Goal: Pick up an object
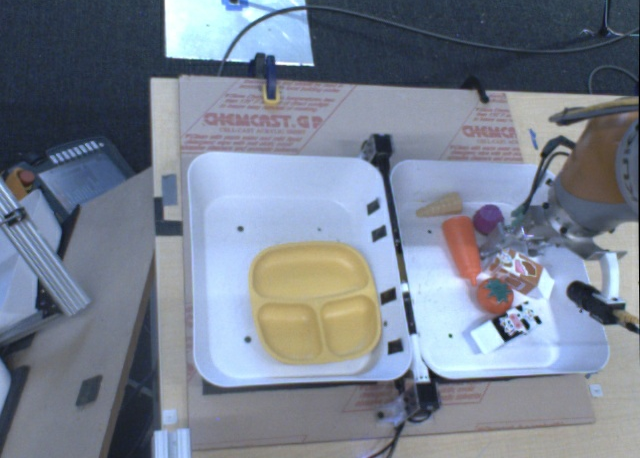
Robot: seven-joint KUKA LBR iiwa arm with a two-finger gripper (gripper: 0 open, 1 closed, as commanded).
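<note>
2 shallow white bins are set side by side on the bench. The left bin (215,246) carries 1 yellow 3-compartment tray (315,301), lying flat near its front. The right bin (575,346) holds the candidate objects, clustered centrally: an orange carrot-shaped piece (461,247), a purple ball (488,217), a tan wedge (440,207), a red-orange round toy (493,295) and a black-and-white block (516,325). The gripper (520,234) is lowered beside the cluster; its opening cannot be told, and nothing is judged secured.
</note>
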